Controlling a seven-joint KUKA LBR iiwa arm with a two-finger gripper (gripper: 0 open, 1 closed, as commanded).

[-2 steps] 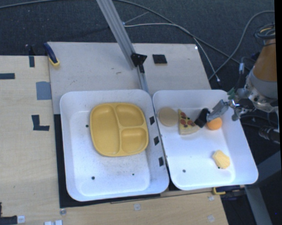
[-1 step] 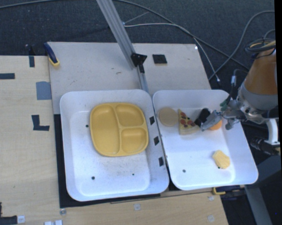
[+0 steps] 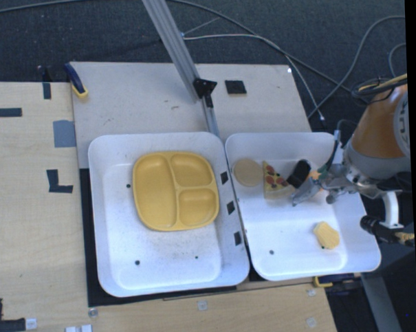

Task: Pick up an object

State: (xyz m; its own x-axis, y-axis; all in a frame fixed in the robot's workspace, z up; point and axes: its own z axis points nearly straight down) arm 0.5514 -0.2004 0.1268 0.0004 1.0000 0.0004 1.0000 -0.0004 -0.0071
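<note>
Seeing my claw (image 3: 302, 194) low in the right bin (image 3: 350, 264) near its far edge, whether it grips anything I cannot tell, open floor toward the near edge, yellow block (image 3: 327, 235) apart at near-right corner

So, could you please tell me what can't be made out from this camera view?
- Gripper: whether its fingers are open or shut is too small and blurred to tell.
- Black object in the right bin: its lower end is hidden behind the gripper, so contact is unclear.
- Pizza-slice toy: toppings too small to identify.
- Arm: cut off by the right edge.
</note>
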